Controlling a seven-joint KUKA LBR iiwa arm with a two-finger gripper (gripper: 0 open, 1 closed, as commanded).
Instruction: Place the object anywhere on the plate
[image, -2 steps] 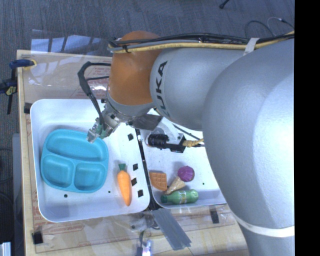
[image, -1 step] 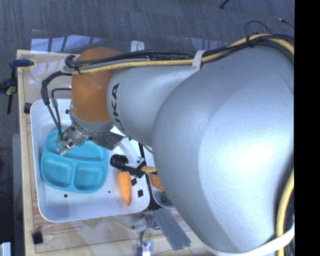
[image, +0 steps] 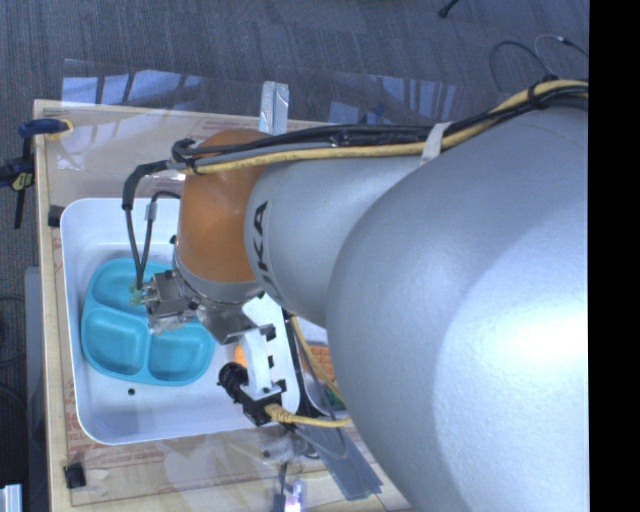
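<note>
Arm over the left bin, wrist low above the blue plate.

The grey arm (image: 450, 300) takes up the right and near side, its orange band (image: 215, 215) just above the wrist. A yellow and black cable (image: 400, 140) runs along the top of the arm. The gripper (image: 165, 305) sits low over the right side of the plate (image: 120, 335), a blue dish with three compartments lying in the white bin (image: 90, 230) at the left. How the gripper stands, and whether it holds anything, cannot be told. The object to be placed cannot be made out. A small dark speck (image: 131, 391) lies on the bin floor just near of the plate.
</note>
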